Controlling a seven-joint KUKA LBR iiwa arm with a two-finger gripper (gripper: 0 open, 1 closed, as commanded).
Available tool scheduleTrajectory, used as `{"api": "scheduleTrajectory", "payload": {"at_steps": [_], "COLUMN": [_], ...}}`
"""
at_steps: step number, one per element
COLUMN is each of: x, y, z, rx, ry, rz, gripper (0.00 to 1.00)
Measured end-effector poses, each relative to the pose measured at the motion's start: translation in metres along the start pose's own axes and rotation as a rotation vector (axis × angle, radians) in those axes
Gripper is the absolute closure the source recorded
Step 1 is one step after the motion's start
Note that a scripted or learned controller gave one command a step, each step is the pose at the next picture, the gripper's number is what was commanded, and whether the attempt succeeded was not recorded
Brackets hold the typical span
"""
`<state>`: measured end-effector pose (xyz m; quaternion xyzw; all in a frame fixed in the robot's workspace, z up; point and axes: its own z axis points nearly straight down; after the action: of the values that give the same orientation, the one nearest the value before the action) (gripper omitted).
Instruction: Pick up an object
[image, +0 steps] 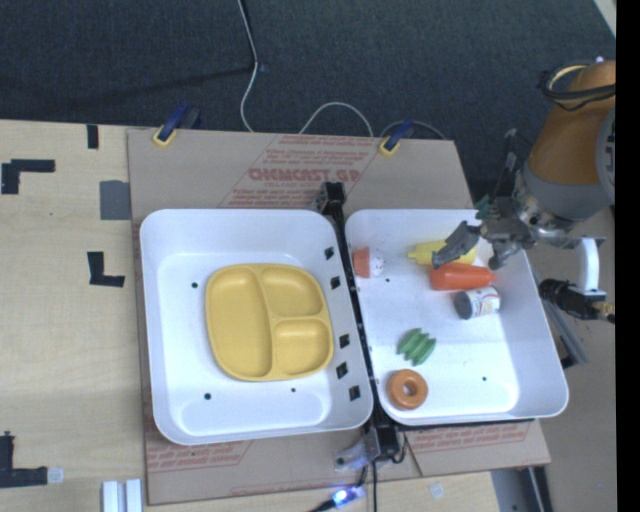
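carrot (461, 276) just below gripper (478, 246)

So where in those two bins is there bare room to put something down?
Left bin: a bare band all around the yellow divided plate. Right bin: bare floor between the green toy, donut and right wall. Crowded at its top right, where the gripper hangs over the carrot.
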<state>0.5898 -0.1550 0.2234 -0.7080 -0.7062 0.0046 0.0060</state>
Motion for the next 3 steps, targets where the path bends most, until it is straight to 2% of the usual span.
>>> {"api": "scheduleTrajectory", "payload": {"at_steps": [1, 3], "x": [0.0, 0.009], "y": [0.003, 0.005], "z": [-0.008, 0.118], "rx": [-0.013, -0.008], "ry": [-0.002, -0.002], "rz": [-0.004, -0.004], "gripper": [0.0, 0.0]}}
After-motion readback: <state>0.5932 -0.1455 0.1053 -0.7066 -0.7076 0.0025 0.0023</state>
